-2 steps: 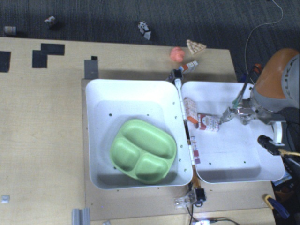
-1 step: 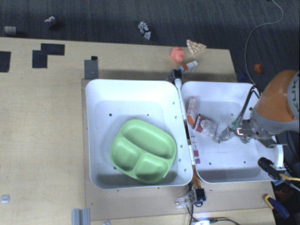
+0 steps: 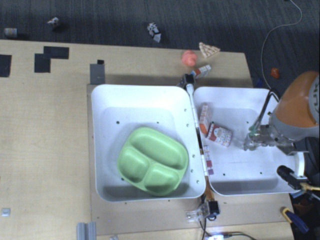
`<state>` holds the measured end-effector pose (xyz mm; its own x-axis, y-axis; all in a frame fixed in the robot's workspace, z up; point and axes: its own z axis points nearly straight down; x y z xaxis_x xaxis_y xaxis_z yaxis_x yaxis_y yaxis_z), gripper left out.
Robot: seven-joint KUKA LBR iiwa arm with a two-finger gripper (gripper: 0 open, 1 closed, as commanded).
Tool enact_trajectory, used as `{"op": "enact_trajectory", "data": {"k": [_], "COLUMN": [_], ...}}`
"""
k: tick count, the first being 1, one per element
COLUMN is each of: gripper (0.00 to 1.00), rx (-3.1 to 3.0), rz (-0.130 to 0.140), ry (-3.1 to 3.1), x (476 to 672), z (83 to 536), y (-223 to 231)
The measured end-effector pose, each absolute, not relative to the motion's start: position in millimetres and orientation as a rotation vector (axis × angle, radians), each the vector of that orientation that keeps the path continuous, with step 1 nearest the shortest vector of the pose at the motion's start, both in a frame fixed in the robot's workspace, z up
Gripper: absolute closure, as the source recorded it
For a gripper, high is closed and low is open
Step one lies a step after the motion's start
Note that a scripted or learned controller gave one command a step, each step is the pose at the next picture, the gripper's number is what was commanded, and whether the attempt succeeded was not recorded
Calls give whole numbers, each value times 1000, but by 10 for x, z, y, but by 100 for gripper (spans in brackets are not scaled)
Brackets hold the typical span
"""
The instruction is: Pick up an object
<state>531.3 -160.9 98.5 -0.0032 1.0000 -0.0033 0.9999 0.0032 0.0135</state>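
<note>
Low over the right bin point(image 3: 235, 96), the gripper point(image 3: 251, 140) sits near that bin's right side, and whether it is apart or together cannot be told from this slanted look; nothing shows clamped in it. Behind it, the grey arm point(image 3: 295, 129) with its orange band point(image 3: 300, 101) reaches in from the right. On the right bin's floor, left of the gripper and apart from it, lies a small red and white carton point(image 3: 220, 134), and just beside that, against the left wall, a slim orange and white packet point(image 3: 204, 118). The left bin point(image 3: 107, 109) holds a green divided tray point(image 3: 152, 159), tilted toward the near side. Farther off, on the bench point(image 3: 45, 149), rest a pink ball point(image 3: 189, 58) and a small tube point(image 3: 202, 71).
</note>
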Motion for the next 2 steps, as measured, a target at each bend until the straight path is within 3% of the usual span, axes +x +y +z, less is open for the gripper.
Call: {"op": "enact_trajectory", "data": {"k": [1,2], "gripper": [100,0], "rx": [2210,2213], "rz": [8,4], "ry": [2222,2224], "x": [6399,6389], "z": [1787,1772], "y": [-1792,-1792]}}
